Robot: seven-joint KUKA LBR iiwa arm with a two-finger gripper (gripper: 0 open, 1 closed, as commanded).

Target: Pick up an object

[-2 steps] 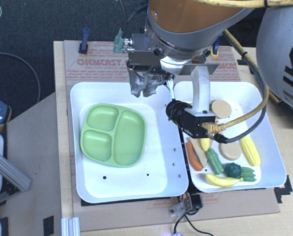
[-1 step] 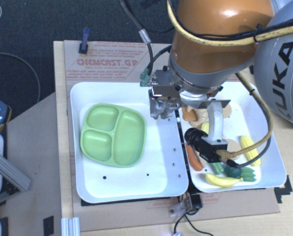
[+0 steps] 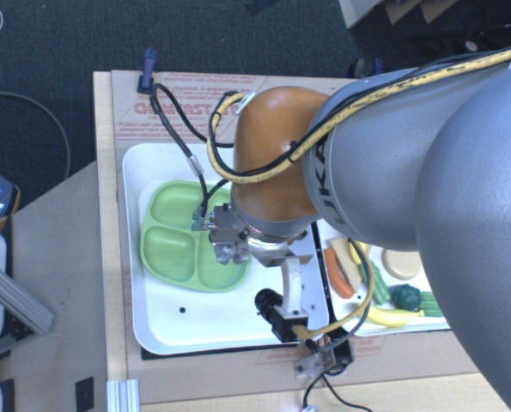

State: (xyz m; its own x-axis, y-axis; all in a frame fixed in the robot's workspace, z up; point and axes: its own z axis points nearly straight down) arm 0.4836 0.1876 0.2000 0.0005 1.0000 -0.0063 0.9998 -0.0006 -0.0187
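Reading labels first: we see red print on the cardboard sheet under the bins, too blurred to make out; dark letters on the grey arm are mostly hidden.

Landmark is the green divided plate, lying in the left bin. Its compartments show nothing inside them. Arm's orange band hangs right of the plate, overlapping its right edge. Gripper sits at the plate's right rim; we cannot tell how it is set or whether it pinches anything.

Right bin, well right of the plate, holds an orange carrot, a green vegetable piece, a yellow banana, a pale round item. A small dark speck lies on the left bin floor just below the plate.
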